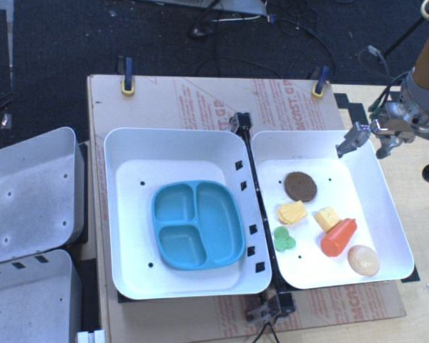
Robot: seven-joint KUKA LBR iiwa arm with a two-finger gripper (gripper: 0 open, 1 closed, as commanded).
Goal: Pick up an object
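The right bin (386, 191) holds several toy foods: a brown round cookie (300, 186), a yellow cheese wedge (292, 212), a yellow block (326, 218), a green piece (284, 239), a red-orange piece (339, 237) and a tan egg-like ball (363, 260). My gripper (367, 141) hangs over the bin's far right corner, above and to the right of the cookie. Its two fingers stand apart, with nothing between them.
The left bin (129, 191) carries a blue tray (198, 224) with three compartments. Two clamps (128, 77) hold the board at the back. Other white bins (28, 191) lie off the bench at the left. Cables run across the dark floor behind.
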